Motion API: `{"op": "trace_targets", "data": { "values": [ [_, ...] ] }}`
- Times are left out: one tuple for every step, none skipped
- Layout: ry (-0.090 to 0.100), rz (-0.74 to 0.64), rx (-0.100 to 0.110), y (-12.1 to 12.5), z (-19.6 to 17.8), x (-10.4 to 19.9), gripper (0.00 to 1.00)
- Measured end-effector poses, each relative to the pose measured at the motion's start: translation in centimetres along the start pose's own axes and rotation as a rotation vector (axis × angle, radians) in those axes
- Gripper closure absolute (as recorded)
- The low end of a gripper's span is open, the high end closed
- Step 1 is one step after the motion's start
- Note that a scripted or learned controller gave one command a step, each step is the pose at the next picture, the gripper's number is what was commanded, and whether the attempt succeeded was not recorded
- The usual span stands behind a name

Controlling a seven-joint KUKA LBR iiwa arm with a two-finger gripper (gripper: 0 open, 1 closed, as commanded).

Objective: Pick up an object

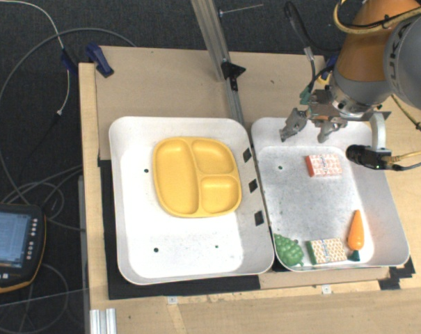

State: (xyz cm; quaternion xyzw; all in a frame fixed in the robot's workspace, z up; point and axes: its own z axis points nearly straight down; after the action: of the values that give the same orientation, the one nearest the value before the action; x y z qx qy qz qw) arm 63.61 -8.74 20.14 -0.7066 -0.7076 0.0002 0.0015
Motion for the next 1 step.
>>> {"op": "trace_targets", "data": {
  "values": [
    [0.000, 0.000, 0.000, 0.00, -0.01, 0.00, 0.00]
  ]
}}
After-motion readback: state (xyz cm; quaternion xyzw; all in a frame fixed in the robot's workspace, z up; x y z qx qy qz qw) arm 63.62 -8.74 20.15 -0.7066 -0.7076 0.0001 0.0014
